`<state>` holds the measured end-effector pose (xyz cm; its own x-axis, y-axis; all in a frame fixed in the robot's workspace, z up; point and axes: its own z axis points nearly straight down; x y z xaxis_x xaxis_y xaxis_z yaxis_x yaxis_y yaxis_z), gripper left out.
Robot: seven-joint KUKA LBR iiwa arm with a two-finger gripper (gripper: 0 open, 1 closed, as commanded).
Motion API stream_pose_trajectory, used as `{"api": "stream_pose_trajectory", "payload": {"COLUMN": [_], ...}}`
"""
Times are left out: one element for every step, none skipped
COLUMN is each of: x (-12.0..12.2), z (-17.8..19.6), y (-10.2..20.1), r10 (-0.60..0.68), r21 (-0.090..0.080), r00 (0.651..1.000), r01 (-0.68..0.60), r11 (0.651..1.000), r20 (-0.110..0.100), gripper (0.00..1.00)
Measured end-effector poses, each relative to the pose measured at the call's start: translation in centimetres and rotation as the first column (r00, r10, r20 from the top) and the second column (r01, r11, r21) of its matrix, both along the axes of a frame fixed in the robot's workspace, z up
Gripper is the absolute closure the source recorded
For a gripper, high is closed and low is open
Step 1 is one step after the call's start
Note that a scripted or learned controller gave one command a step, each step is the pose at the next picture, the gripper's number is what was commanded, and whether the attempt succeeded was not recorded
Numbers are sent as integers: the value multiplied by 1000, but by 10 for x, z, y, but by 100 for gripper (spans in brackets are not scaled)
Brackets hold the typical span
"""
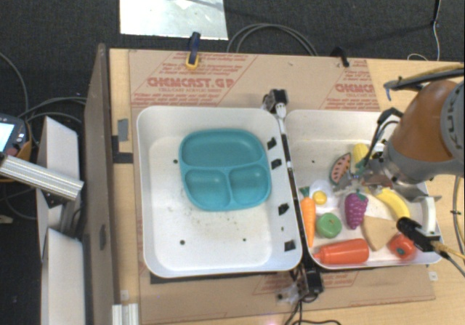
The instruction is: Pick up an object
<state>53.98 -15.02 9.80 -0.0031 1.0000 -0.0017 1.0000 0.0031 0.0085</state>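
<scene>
Brown-papered bench [218, 76] on dark carpet [58, 3]; two white bins [163, 243]; gripper [361, 179] state unclear.

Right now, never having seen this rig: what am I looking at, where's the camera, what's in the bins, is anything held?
One fixed camera looks down at a slant on a bench. The grey robot arm with an orange band reaches in from the right; its two-finger pincer is low over the right white bin, but the fingers are too hidden to judge, so I can't say that anything is held. That bin holds toy food: an orange carrot, a green round fruit, purple grapes, a yellow banana, a red sausage-shaped piece, a watermelon slice. The left white bin holds a teal plastic divided tray.
</scene>
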Motion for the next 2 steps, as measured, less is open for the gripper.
{"api": "stream_pose_trajectory", "payload": {"x": [-48,83], "z": [-15,-11], "y": [-6,-27], "r10": [-4,5], "r21": [3,-2], "r00": [1000,1000], "r01": [4,-5], "r11": [1000,1000], "r20": [-12,5], "gripper": [0,0]}}
